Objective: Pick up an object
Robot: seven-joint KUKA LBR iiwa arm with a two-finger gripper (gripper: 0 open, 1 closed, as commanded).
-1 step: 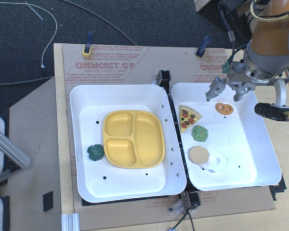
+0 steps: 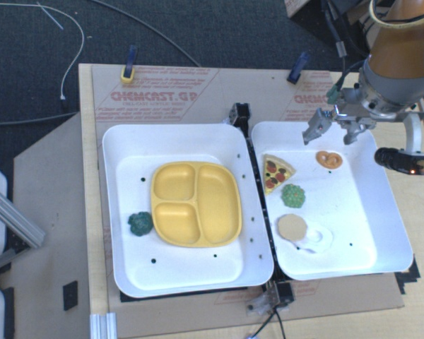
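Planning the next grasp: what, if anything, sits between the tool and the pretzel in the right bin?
Nothing visible. The tool hangs open above the right bin's far edge, and the pretzel lies just below it, apart from the pizza slice.

Bright, even overhead light, soft short shadows, mild glare on the white bins point(image 2: 120, 161), slightly soft focus throughout.

A flat brown cardboard-covered bench top point(image 2: 184, 94) printed with red lettering carries two shallow white plastic bins side by side, the left bin point(image 2: 120, 189) and the right bin point(image 2: 381, 217) touching along their inner edges, with two blue clamps point(image 2: 129, 64) at its far edge.
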